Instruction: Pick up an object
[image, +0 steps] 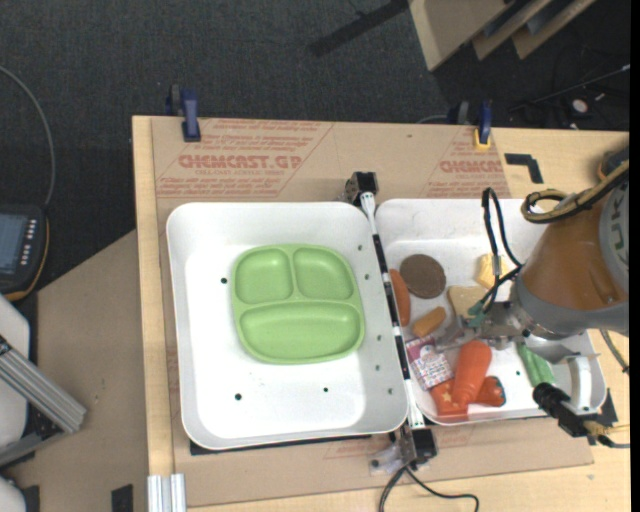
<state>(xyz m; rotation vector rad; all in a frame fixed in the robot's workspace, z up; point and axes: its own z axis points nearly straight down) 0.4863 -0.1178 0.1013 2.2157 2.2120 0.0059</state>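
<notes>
The right bin (440, 215) holds a heap of toy food. An orange carrot-like piece (468, 372) lies near its front beside a red piece (490, 392) and a pink wrapped packet (430, 362). A brown round disc (423, 275), a small orange piece (429, 321), a slim orange stick (400, 296), yellow pieces (467, 297) and a green piece (538, 367) lie around them. My gripper (482, 322) is low in this bin, just above the carrot-like piece, with the arm's orange band (570, 265) right of it.
The left bin (200, 330) carries a green three-compartment plate (297, 303) at its middle. A metal divider rail (385, 290) runs between the bins. Black cables (492, 225) loop over the right bin's back. Blue clamps sit at the bench's far edge.
</notes>
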